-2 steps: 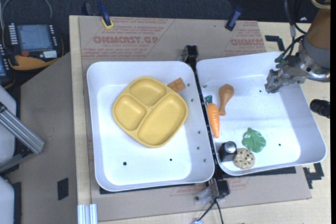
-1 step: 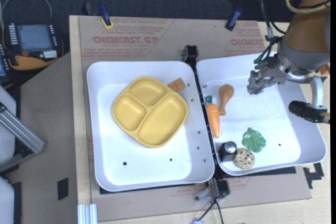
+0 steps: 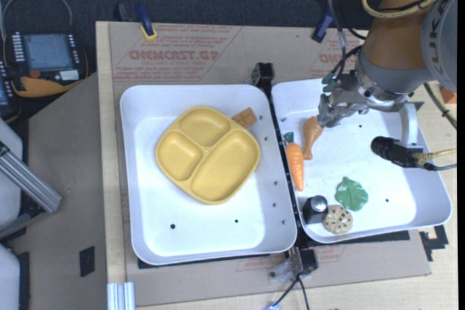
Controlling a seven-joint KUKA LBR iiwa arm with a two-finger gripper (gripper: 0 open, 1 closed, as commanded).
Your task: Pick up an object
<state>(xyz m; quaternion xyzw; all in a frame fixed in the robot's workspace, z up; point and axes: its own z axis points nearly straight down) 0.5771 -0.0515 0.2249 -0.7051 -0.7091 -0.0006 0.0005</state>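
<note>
Seen from the fixed camera above the bench, the gripper (image 3: 325,115) hangs low in the right bin (image 3: 429,192), touching or just over the top of the paler carrot piece (image 3: 311,136); whether its fingers are open or shut cannot be told. Risk, as a judgement: the tapered, smooth toy could slip or be pushed against the bright orange carrot (image 3: 294,165) just beside it. Below that carrot lie a leafy green piece (image 3: 352,193), a speckled cookie (image 3: 338,218) and a black-and-silver cap (image 3: 315,207); left of it, a glossy yellow divided plate (image 3: 208,154)
</note>
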